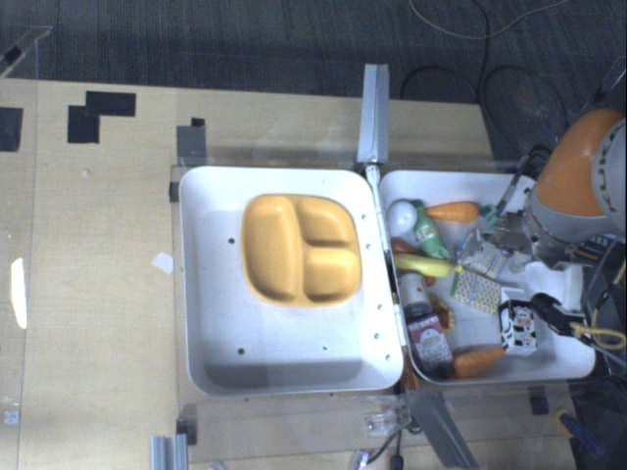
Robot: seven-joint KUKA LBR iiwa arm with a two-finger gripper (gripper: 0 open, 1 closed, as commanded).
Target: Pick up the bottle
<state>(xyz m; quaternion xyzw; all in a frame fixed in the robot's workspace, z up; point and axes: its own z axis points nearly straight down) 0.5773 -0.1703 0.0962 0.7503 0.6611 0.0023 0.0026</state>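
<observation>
In the right bin (578,365), a green bottle (428,233) lies near the back left corner, next to a round white piece (402,213). A second bottle (427,329), with a pale neck and a dark red label, lies along the bin's left wall. My gripper (496,231) hangs over the back middle of this bin, under the grey wrist and orange band (578,164). It is to the right of the green bottle and apart from it, above a patterned packet (478,287). Nothing shows in its grasp.
The right bin also holds a carrot (453,211) at the back, a yellow banana (423,263), another carrot (480,361) at the front and a cow-patterned mug (519,328). A yellow divided plate (299,248) lies in the left bin (211,360). A metal post (374,116) stands between the bins.
</observation>
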